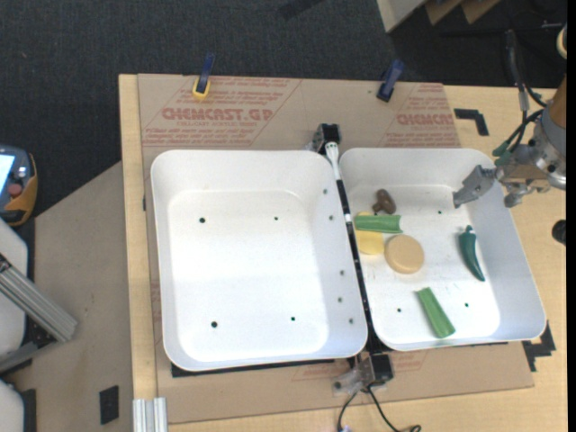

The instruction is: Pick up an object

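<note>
The right bin (517,282) holds several small items. A brown lump (384,202) lies near the divider, with a light green strip (377,224) and a yellow piece (368,244) just below it. A tan round disc (405,254) sits beside the yellow piece. Toward the right wall lies a dark green pepper (471,253), and a light green stick (435,312) rests near the front. My gripper (491,191) hangs over the bin's far right corner, above and right of the pepper. It is open, with nothing between its spread fingers (469,188).
The left bin (171,241) stands beside the right one on a cardboard sheet (270,106). Blue clamps (390,80) and a yellow clip (202,87) hold the sheet's far edge. Cables (517,70) hang by the arm at the right.
</note>
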You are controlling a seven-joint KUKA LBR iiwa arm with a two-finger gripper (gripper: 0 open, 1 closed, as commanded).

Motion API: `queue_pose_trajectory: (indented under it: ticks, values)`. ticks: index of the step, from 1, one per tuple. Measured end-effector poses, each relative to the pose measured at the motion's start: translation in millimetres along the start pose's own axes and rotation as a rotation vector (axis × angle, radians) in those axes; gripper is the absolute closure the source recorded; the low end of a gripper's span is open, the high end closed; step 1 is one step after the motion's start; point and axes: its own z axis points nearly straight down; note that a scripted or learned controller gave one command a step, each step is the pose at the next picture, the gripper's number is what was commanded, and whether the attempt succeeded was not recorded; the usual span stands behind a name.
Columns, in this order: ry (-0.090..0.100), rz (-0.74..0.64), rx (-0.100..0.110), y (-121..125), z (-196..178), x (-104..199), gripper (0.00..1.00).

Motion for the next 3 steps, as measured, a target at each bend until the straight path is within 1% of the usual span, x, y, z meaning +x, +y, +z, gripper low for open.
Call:
queue_pose_trajectory:
  ticks: [1,2,3]
  values:
    - [-0.006,-0.006,-0.019,88.3,-115.9,6.7,0.00]
    - [-0.010,0.005,-0.019,43.0,-265.7,-33.7,0.00]
    - [-0.005,-0.001,-0.006,45.5,-264.8,-30.5,1.00]
